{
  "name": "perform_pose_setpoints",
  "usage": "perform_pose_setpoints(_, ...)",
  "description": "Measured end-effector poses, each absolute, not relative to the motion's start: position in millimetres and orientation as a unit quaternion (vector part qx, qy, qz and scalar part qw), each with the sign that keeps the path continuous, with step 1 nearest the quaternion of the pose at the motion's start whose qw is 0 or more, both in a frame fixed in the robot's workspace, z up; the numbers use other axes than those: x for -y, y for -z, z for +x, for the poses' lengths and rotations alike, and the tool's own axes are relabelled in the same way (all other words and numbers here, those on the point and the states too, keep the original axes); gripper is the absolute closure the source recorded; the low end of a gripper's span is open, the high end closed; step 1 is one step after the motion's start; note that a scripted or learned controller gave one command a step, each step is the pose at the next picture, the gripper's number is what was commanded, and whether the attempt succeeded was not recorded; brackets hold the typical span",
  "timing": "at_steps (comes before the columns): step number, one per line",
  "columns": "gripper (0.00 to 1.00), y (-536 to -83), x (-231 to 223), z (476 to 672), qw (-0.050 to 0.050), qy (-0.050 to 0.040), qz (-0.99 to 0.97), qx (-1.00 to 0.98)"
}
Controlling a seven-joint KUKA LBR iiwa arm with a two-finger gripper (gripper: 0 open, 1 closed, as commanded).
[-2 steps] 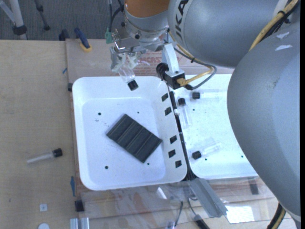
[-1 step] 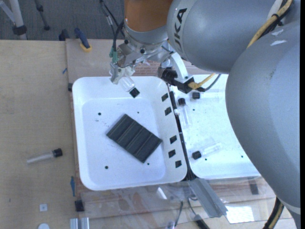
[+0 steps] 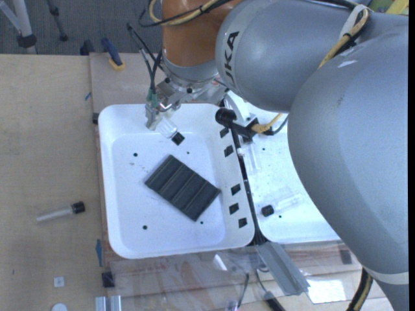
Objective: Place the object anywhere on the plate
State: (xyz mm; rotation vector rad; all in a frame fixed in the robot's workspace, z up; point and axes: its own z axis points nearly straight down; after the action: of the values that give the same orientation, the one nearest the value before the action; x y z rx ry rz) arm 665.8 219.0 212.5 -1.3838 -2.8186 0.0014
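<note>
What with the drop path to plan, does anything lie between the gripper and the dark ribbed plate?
Only a small black piece, just beside the gripper, lies on that line; otherwise bare bin floor reaches to the plate.

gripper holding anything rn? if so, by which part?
Cannot tell. The gripper sits over the left bin's back edge with a small clear, black-capped object at its tip; the hold isn't visible.

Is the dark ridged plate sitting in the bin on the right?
No, the dark ridged plate lies flat on the floor of the left bin, below the gripper.
</note>
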Motion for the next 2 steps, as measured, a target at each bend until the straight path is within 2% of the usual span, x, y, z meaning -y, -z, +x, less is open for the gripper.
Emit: perform_pose_setpoints(2, 1.00, -234, -220, 667.4, -0.001, 0.0035, -0.442, 0.897)
